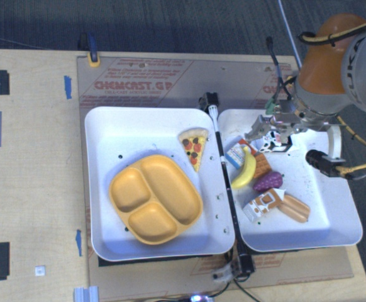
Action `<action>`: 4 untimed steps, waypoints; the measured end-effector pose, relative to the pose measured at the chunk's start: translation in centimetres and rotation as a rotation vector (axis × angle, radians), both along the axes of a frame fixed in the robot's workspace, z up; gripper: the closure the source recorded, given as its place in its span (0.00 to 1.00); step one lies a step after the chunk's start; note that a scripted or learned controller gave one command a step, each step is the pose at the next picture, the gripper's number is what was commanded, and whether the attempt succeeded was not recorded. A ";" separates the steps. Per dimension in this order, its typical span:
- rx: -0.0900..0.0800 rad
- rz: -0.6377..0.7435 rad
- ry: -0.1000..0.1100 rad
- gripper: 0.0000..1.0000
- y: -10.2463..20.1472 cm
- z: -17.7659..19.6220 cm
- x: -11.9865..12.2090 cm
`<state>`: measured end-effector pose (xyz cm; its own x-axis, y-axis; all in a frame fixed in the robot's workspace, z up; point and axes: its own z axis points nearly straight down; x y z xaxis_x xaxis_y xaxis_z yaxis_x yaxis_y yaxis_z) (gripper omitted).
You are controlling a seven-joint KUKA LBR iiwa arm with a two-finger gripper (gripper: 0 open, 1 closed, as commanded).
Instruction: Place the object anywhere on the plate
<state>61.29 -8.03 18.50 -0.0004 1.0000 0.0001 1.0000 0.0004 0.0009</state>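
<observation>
Your gripper (272, 137) hangs over the right bin (334, 225) at about twelve o'clock of that bin's floor, and you can see a small black-and-white object (274, 143) right at its fingertips, though whether the fingers are pinching it or merely hovering over it you cannot tell from this slant. Below it, toward six o'clock, you find a clutter of toy food: a banana (246, 172), a purple grape bunch (268, 181), a small blue-and-white carton (234, 155) at nine o'clock of the banana, a house-shaped carton (263, 204), and a hot dog (294, 207) just beside it at three o'clock. In the left bin (107, 137) your yellow divided plate (155, 197) sits near the middle, with a pizza slice (194, 145) apart from it at one o'clock.
</observation>
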 end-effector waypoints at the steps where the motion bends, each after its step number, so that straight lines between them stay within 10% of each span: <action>1: 0.000 0.000 0.000 0.00 0.0 0.0 0.0; 4: 0.000 0.000 0.000 0.00 0.0 0.0 0.0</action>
<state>61.29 -8.03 18.50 -0.0004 1.0000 0.0001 1.0000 0.0004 0.0009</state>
